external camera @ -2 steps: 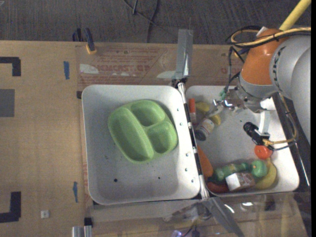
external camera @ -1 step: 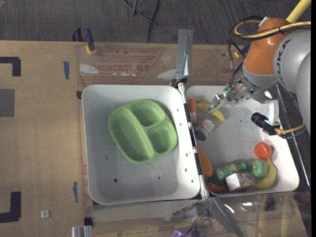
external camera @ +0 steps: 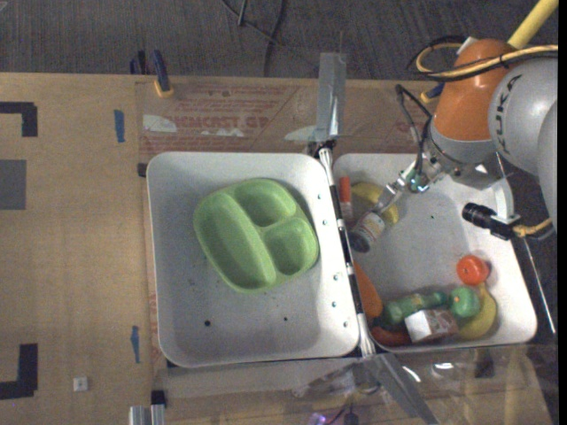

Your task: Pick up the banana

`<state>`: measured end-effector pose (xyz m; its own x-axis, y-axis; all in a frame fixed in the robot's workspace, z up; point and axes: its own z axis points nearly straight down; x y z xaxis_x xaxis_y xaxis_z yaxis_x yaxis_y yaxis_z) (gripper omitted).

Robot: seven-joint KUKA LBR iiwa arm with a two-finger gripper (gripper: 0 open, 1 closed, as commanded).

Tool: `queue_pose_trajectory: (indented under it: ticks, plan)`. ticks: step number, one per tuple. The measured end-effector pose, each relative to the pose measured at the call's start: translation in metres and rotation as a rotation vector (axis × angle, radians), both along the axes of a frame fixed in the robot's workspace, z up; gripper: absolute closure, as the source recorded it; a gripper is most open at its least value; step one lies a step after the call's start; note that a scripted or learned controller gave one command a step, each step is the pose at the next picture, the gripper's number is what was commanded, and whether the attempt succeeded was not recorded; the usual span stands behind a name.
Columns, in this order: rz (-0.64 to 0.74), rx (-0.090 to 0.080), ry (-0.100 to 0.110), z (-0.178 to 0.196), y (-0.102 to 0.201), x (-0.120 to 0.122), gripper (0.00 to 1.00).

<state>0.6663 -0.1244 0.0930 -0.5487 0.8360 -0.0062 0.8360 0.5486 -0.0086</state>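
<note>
The tool (external camera: 376,224) hangs low over the far left part of the right bin (external camera: 443,228), slanting down from the grey arm (external camera: 532,113) and its orange band (external camera: 469,87). Whether its tips are spread or pressed together I cannot tell (they merge with the clutter beneath them). It sits just beside, perhaps touching, a yellow piece (external camera: 376,195) at the bin's far left corner, with a thin red-orange item (external camera: 345,200) against the dividing wall next to it.

The banana (external camera: 483,317) appears to be the curved yellow shape at the near right corner of the same bin, well apart from the tool. It lies touching a green object (external camera: 434,304) and a small boxy item with a red and white face (external camera: 427,326). An orange cap-like piece (external camera: 472,269) rests just beyond it, and an orange carrot-like shape (external camera: 368,295) lies along the left wall.

In the left bin (external camera: 177,308) lies a green divided plate (external camera: 257,233) with three compartments, set slightly askew. Both bins rest on the counter (external camera: 71,237), which carries strips of black and blue tape.
</note>
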Motion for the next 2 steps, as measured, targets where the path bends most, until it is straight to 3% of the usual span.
queue_pose_trajectory:
  ticks: [1,2]
  plan:
    - [-0.082,0.009,-0.009,0.049,0.012,-0.018,0.00]
    - [-0.026,0.007,0.001,-0.002,0.017,0.000,0.00]
